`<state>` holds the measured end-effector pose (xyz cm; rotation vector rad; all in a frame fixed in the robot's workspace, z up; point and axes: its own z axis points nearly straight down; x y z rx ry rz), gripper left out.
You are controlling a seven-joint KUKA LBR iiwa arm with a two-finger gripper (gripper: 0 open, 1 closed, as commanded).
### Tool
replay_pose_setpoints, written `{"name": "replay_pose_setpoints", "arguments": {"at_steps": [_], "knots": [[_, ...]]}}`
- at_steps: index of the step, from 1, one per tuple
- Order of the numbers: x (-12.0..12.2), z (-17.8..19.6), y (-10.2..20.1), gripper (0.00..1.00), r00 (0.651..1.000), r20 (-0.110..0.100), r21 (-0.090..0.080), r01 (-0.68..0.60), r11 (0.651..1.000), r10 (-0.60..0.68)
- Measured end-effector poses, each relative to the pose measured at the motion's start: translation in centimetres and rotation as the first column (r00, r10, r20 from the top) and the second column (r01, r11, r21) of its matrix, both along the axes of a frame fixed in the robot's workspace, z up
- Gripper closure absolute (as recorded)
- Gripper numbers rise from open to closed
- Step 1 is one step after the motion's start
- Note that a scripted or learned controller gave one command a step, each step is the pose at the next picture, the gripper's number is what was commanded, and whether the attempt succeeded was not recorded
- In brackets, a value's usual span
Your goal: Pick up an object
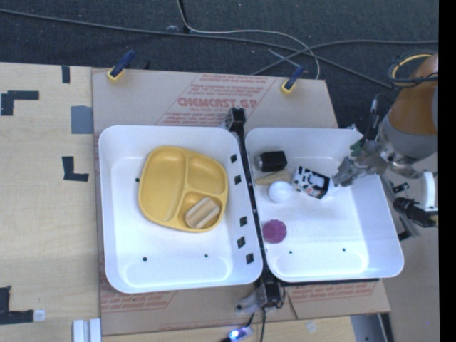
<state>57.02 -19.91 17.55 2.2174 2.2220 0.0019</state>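
- Bench: pale wood surface with dark tape marks on the left side; a brown cardboard sheet with red print lies under both bins, pinned at its far edge by two yellow-and-blue clamps.
- Arm: grey body with orange band, enters from the right and hangs over the right bin's far right edge.
- Left bin: shallow, white, holds a yellow divided plate.
- Right bin: shallow, white, touching the left bin along a black centre seam; four small objects lie in its left and far part.
- Yellow plate: three compartments, sits in the middle of the left bin, slightly toward its far side.
- Gripper: at the arm's end, low over the right bin, tip just beside the black-and-white object's right side. Cannot tell whether the claw is spread or pressed together; nothing visibly sits in it.
- Tan bread-like piece: lies in the plate's near right compartment.
- Black-and-white patterned object: on the right bin floor, near its far side, between the gripper and the white ball.
- Dark cylinder: near the right bin's far left corner, lying on its side.
- White ball: just nearer than the cylinder, beside the patterned object.
- Purple disc: flat on the floor, nearer than the ball, well apart from the gripper.
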Motion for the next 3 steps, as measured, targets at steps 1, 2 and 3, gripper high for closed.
{"name": "replay_pose_setpoints", "arguments": {"at_steps": [1,2,3], "knots": [[0.1,5.2,0.0,1.00,1.000,0.002,-0.001,0.000,1.000,0.000],[0.3,9.4,0.1,1.00,1.000,0.001,0.000,0.000,1.000,0.000],[1.5,9.3,5.2,1.00,1.000,-0.002,0.001,-0.004,1.000,0.004]]}}
